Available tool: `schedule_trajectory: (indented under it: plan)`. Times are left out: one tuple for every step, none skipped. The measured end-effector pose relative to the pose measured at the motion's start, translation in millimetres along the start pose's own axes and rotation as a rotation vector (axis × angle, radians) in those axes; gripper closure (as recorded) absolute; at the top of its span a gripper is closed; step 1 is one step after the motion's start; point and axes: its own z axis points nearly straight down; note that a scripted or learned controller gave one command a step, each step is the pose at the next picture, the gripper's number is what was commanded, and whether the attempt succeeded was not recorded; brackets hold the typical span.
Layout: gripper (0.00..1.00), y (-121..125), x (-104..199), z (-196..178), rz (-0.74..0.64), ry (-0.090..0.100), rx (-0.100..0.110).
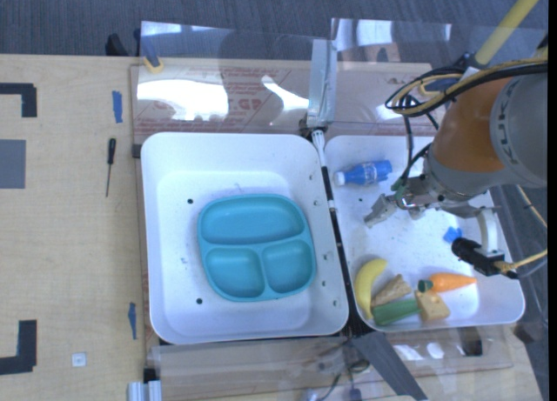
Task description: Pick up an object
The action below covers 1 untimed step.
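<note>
Two bins: white, side by side; the left bin (pixel 165 217) holds a teal divided tray (pixel 257 245), the right bin (pixel 505 304) holds the loose things.
Landmark: the bottle (pixel 365 172), blue and clear, lying on its side at the far left of the right bin.
Claw (pixel 380 210): just in front of the bottle and a little right, low over bare bin floor.
Claw state: prongs slightly apart, nothing between them.
Likely target: the bottle, nearest the claw but not touching.
Food pile: banana (pixel 369 282), cracker (pixel 391 291), green piece (pixel 396 310), carrot (pixel 451 283), crowded well in front of the bottle.
Why so: the bottle lies alone, probably an easier grab than the crowded pile.
</note>
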Motion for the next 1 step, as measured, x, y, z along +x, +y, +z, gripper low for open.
schedule_trajectory:
  plan:
    - [0.00, 70.7, -8.9, 12.9, 0.025, 0.000, 0.003]
